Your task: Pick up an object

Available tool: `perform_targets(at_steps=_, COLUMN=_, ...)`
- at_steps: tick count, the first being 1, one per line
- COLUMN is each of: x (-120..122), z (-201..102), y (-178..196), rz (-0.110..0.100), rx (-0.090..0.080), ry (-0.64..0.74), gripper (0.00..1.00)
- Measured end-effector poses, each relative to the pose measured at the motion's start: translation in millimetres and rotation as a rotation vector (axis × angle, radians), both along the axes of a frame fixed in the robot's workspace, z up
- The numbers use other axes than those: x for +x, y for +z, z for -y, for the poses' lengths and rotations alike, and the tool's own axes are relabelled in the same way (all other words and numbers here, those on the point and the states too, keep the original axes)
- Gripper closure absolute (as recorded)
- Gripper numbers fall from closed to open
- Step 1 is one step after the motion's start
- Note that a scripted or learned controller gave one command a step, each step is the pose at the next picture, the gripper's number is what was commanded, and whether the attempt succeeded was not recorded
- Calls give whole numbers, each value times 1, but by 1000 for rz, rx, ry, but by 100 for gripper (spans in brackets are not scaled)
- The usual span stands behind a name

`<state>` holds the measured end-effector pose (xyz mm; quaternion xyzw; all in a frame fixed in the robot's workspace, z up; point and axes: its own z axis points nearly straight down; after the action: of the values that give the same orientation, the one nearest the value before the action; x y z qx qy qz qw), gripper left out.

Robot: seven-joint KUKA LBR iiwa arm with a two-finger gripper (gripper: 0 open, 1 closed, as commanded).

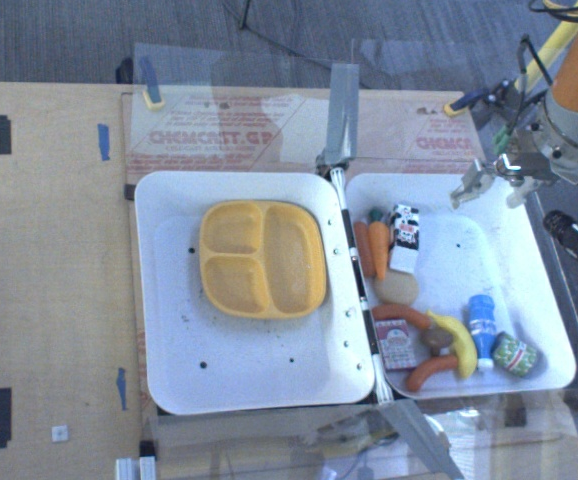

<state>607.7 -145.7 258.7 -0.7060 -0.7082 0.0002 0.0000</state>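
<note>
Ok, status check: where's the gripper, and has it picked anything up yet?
Gripper open, above right bin's top edge, holding nothing. Carrot, banana, bottle lie untouched below. Nothing blocking.

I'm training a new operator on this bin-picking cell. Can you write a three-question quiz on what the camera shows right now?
1. True or false: the yellow divided plate lies in the right bin.
2. Which lies nearest the banana? A) blue bottle B) carrot C) milk carton
3. Is anything held between the fingers of the gripper?

Key: 1 false, it lies in the left bin. 2 A. 3 No, it hovers open above the right bin's far edge.
</note>
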Motion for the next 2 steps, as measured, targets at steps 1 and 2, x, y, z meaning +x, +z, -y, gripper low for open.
perform_targets(at_steps=1, x=-33, z=2, y=136, rz=3, rx=-2, ry=233, gripper=0)
perform_targets(at_steps=2, x=-118, z=-12, y=6, rz=1, rx=0, ry=400, gripper=0)
